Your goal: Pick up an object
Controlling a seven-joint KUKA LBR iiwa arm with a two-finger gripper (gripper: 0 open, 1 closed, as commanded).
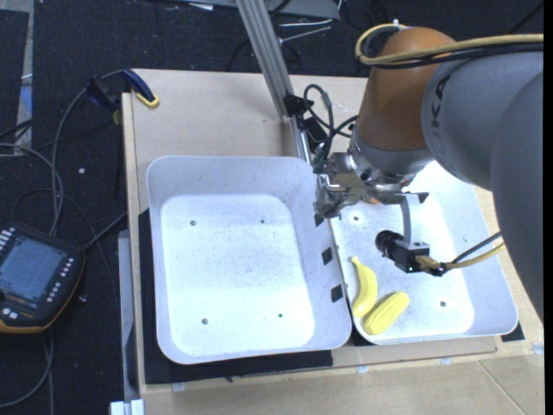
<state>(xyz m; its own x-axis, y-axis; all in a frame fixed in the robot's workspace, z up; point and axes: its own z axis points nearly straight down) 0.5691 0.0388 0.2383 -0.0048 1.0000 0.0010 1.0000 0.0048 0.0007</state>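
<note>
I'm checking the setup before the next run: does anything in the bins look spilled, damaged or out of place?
Nothing stands out. The banana and a yellow object lie together in the right bin, intact, below the arm.

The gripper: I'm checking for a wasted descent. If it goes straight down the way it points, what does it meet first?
Probably the bare floor of the right bin. The gripper hangs near its left wall, with the banana and corn cob farther along; depth is unclear.

Mounted above the bench, fixed, looked down at a slant. Took in both white bins whole, from some way off. Caught the grey arm entering from the right, large and near.
</note>
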